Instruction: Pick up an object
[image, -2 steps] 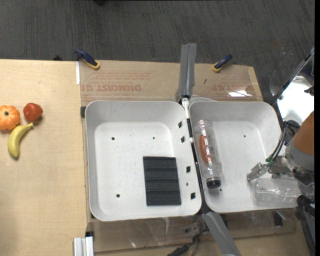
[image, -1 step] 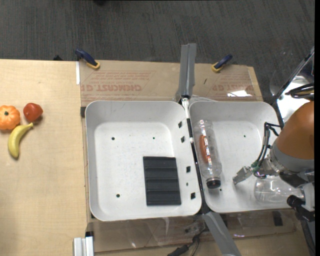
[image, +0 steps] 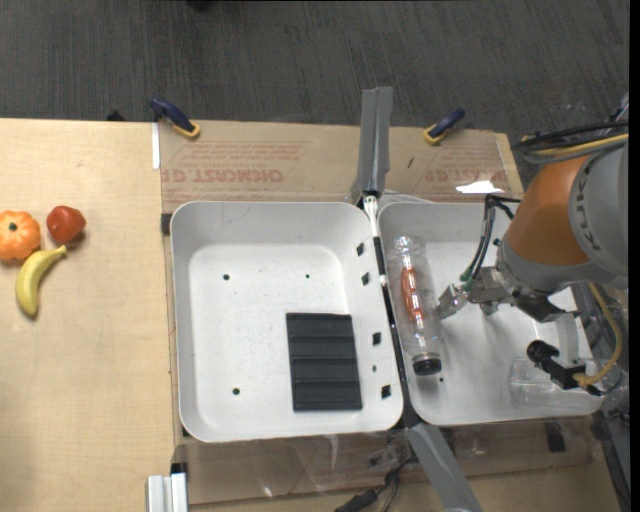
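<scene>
A clear plastic bottle (image: 412, 300) with a red-orange label and a black cap lies lengthwise along the left wall of the right bin (image: 470, 402). My gripper (image: 448, 300) hangs low in that bin, just to the right of the bottle's middle, very close to it or touching it. Nothing shows as held. The grey arm with its orange band (image: 545, 225) comes in from the right above it. A clear plastic piece (image: 530, 382) lies in the right bin's near right corner. A black ribbed rectangular block (image: 323, 361) lies flat in the left bin (image: 250, 250).
A divider bar (image: 376, 140) runs between the bins. On the wooden bench at far left lie a banana (image: 33, 279), a red apple (image: 66, 224) and an orange fruit (image: 16, 236). Cables and a black fitting (image: 548, 357) hang by the arm's wrist.
</scene>
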